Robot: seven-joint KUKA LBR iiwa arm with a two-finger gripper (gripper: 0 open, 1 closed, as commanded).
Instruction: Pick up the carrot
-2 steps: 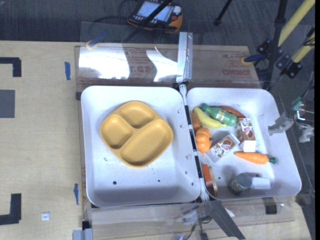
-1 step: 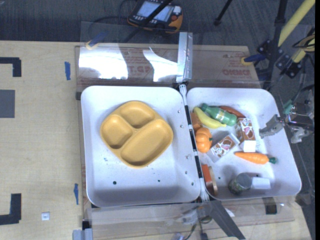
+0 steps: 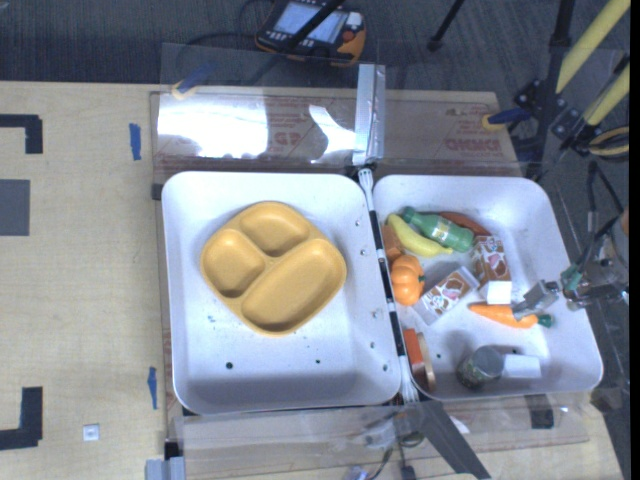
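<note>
The carrot (image 3: 503, 315) is orange with a green stub at its right end. It lies flat in the right bin (image 3: 574, 343), in the right half, pointing left. A white block (image 3: 498, 292) touches its upper side. Below it stand a grey can (image 3: 480, 366) and a white piece (image 3: 521, 366).
The right bin also holds a banana (image 3: 412, 238), a green bottle (image 3: 440, 230), a small orange fruit (image 3: 406, 279) and snack packets (image 3: 448, 291). A yellow divided plate (image 3: 273, 265) sits in the left bin (image 3: 190, 368). A small metal fixture with cables (image 3: 575, 283) stands at the right bin's right rim.
</note>
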